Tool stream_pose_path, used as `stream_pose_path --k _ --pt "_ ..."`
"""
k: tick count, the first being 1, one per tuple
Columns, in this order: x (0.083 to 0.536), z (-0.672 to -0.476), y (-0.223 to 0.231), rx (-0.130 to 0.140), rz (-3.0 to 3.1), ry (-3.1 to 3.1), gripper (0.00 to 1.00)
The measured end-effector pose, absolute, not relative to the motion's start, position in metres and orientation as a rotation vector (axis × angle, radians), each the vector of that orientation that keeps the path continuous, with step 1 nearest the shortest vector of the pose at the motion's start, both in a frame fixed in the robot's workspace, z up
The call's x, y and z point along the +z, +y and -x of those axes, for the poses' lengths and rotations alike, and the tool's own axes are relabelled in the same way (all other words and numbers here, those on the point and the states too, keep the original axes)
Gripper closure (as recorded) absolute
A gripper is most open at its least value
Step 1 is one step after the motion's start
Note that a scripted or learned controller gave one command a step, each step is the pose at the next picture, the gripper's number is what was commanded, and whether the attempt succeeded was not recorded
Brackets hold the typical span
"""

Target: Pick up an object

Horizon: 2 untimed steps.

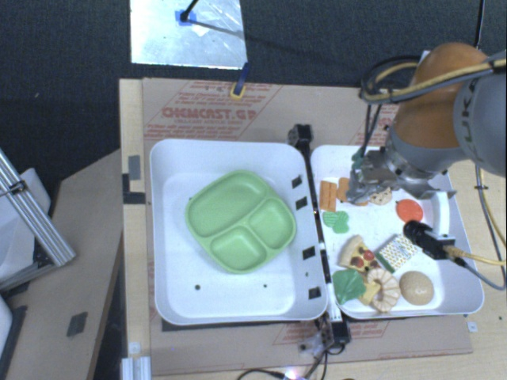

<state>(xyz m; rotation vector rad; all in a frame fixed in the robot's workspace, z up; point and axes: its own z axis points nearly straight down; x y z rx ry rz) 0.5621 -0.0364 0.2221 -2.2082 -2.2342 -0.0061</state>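
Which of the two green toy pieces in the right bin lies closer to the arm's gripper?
The upper green piece, beside the bin divider just below the gripper; the other green piece lies near the front edge.

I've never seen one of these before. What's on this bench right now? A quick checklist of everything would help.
Surface: two white bins, left bin and right bin, on a cardboard-covered bench.
Job's things: toy foods in the right bin, among them a pizza slice, a bread roll, a red disc and an orange piece.
Clutter: green divided plate in the left bin.
Grippers: gripper low over the right bin's far side.
Cables: hoses looping over the arm.
Surroundings: dark floor, a shiny sheet.
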Motion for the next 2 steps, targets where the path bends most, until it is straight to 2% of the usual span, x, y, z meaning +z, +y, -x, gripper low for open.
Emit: stream_pose_path --k 1,2 --pt "0.215 -0.555 -0.009 -0.001 2.213 -2.230 1.00" --pt "0.234 -0.555 -0.002 -0.004 2.214 -2.231 1.00"
